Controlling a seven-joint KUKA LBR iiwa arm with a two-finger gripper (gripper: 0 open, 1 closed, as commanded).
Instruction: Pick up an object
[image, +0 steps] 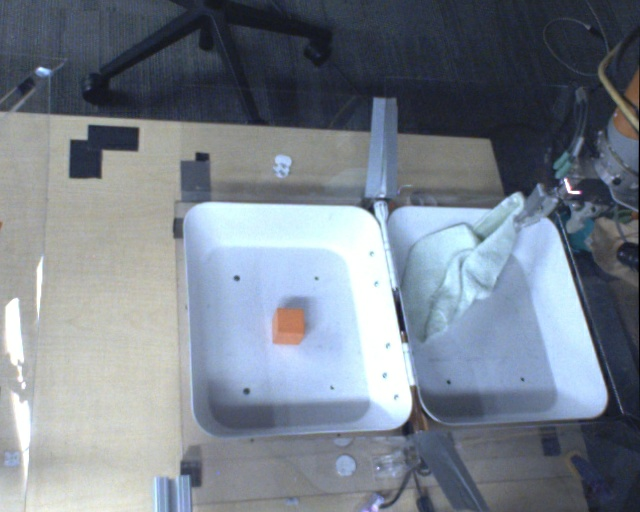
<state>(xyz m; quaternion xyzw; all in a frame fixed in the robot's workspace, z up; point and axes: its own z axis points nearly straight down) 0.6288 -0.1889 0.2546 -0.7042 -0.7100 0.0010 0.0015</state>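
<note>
A pale green cloth (462, 268) is draped in the right bin (560, 400), one corner drawn up toward the far right rim, where the end effector (545, 200) is seen. Whether that corner is gripped cannot be told. An orange cube (289, 326) is seen in the left bin (215, 300).

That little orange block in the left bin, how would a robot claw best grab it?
Probably straight down from above, closing on two opposite flat sides of the orange block. It sits alone near the middle of the left bin, well away from the walls, so the fingers should have room on every side.
</note>
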